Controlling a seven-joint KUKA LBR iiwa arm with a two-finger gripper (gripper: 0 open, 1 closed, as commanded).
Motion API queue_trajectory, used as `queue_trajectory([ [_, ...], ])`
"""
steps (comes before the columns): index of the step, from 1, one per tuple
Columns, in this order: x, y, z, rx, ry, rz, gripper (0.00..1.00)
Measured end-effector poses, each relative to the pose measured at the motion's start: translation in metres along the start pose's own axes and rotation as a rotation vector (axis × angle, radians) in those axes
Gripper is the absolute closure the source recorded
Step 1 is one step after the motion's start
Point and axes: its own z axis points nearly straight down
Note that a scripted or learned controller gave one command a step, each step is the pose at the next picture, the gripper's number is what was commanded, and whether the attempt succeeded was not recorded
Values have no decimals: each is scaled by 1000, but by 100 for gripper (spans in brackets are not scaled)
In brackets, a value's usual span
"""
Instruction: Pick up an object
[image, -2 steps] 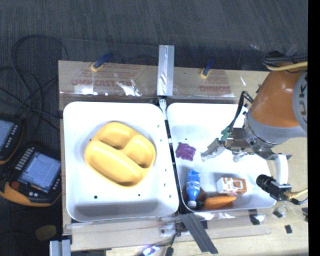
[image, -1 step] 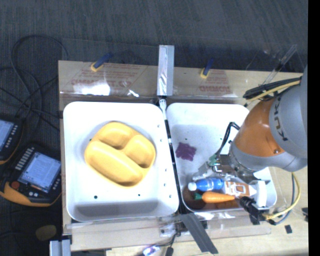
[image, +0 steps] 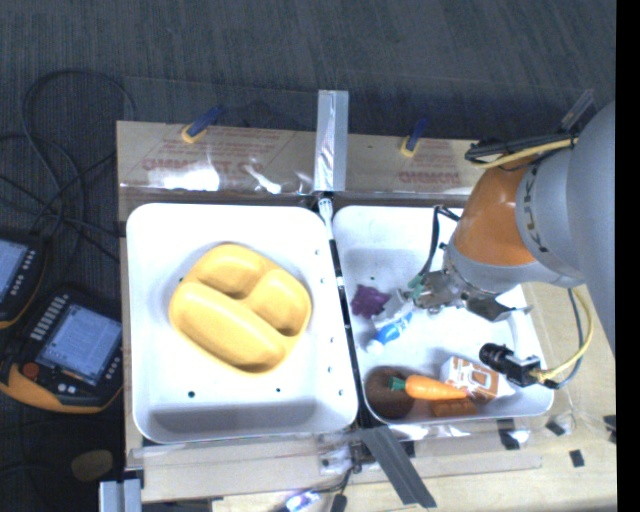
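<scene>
Arm reaches in from the right, wrist low over the right bin. Gripper sits at the bin's middle, just right of a blue-white tube and a purple toy. Can't tell its state from this angle; nothing visibly held.

Right bin contents: purple toy and tube left of center, close together. At the near edge a carrot lies on a brown round thing, with a small orange-white carton touching the carrot's right end. Left bin holds one big yellow lumpy object, well apart from the gripper.

Progress: pick not done, judging by this. No object is lifted; all rest on the bin floors. Gripper looks down at grasp height near the tube, so the likely target is the tube or the purple toy. Left to do: close on one, get a firm hold, lift clear.
</scene>
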Motion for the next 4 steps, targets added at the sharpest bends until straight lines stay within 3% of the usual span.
queue_trajectory([
  [1, -30, 7, -18, -2, -4, -221, 0],
  [2, -3, -22, 24, -16, -10, -390, 0],
  [3, -27, 39, 24, -12, -6, -218, 0],
  [4, -29, 107, 24, 0, -8, -511, 0],
])
